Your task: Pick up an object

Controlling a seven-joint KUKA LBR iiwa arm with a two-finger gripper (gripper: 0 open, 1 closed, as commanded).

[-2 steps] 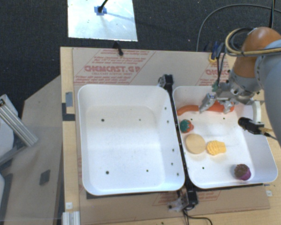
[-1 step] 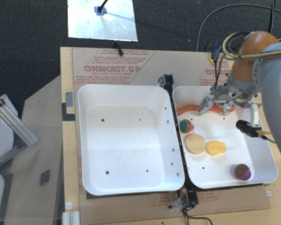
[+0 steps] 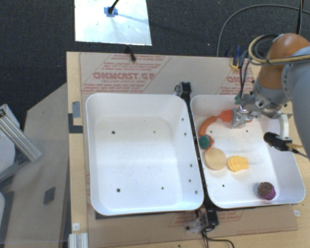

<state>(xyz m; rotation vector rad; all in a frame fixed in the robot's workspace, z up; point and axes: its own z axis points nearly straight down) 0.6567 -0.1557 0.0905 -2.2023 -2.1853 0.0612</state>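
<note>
Carrot (image 3: 213, 121) lies at eleven o'clock in the right bin (image 3: 289, 182), gripper (image 3: 239, 119) touching its three o'clock end, and a glancing grip may let it slip away.

1. The floor (image 3: 31, 30) is dark and speckled.
2. A shiny grey sheet (image 3: 112, 14) lies on the floor behind the table (image 3: 139, 68).
3. The table top is light brown board with red letters.
4. Metal bars (image 3: 13, 133) stand at the left.
</note>
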